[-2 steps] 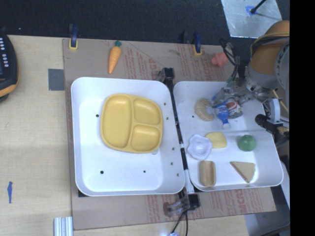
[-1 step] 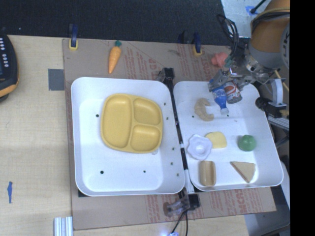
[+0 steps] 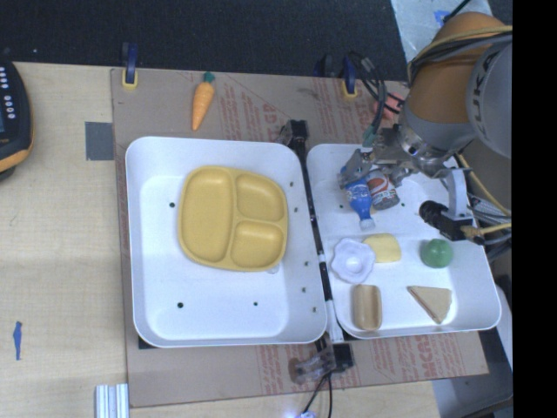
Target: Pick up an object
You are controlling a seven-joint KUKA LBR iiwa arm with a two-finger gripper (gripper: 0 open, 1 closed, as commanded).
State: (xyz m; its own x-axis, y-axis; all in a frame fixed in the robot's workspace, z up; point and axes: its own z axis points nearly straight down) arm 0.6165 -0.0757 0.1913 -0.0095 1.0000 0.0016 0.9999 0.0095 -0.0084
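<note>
Two white bins are sitting side by side on the bench; the left bin [image 3: 148, 233] is carrying a yellow divided plate [image 3: 233, 217], the right bin [image 3: 487, 307] is carrying the small items. The gripper [image 3: 376, 165] is hanging low over the right bin's far-left part, the grey arm [image 3: 452, 77] reaching in across the bin's far-right corner. Directly under and just nearer than the gripper, a blue-and-white tube [image 3: 360, 200] is lying, and its long axis is running from the bin's far edge toward its near edge, cap end pointing near. A reddish packet-like item [image 3: 384, 190] is lying right beside the tube, touching or nearly so, so the two are crowding each other under the tool. Cannot tell how the gripper is set or whether anything is caught in it; the hardware is blurring into the clutter. Judging the tube as the likeliest target, since it is closest. Further toward the near edge are lying a white cup-like piece [image 3: 352, 259], a pale yellow block [image 3: 384, 248], a green ball [image 3: 437, 252], a tan wedge [image 3: 432, 302] and a tan slab [image 3: 366, 306], all well apart from the tool. A toy carrot [image 3: 202, 101] is lying on the bench beyond the left bin's far edge.
</note>
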